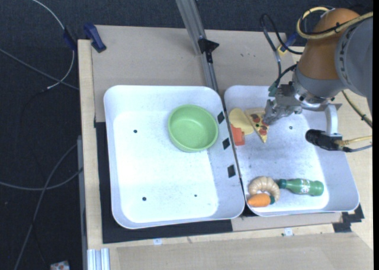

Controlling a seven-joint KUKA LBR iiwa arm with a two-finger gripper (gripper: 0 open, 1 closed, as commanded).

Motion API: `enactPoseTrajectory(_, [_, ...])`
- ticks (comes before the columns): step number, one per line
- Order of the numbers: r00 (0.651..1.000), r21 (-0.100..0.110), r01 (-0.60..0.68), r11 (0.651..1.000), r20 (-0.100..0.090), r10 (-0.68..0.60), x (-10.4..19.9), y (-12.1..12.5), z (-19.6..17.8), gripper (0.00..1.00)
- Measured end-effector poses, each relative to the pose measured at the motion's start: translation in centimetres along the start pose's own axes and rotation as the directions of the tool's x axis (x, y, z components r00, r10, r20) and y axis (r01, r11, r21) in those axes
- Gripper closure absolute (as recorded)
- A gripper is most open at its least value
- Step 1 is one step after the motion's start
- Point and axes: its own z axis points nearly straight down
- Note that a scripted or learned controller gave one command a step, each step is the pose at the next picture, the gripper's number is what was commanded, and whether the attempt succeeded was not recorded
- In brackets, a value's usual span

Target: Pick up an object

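My gripper (pixel 270 112) hangs low in the right bin (pixel 296 144), near its back left part, on the grey arm with the orange band. Its tip is right at the upper end of a toy pizza slice (pixel 260 127) that lies on the bin floor. Just left of the slice sits a yellow and red toy (pixel 238 124) against the bin's left wall. At the bin's front lie a croissant (pixel 263 185), an orange carrot (pixel 259 201) and a green bottle (pixel 302 187) on its side.
A green bowl (pixel 192 127) stands in the left bin (pixel 148 174), toward its back right. A metal pole (pixel 189 8) slants down between the two bins. A black cable plug (pixel 323 139) hangs over the right bin's right side.
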Motion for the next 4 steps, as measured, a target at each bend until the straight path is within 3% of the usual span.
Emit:
enactPoseTrajectory(2, [1.000, -0.018, 0.002, 1.000, 0.007, -0.002, -0.5, -0.4, -11.7, 1.00])
enactPoseTrajectory(4, [1.000, -0.012, 0.007, 1.000, 0.006, -0.007, 9.7, 1.5, -11.1, 1.00])
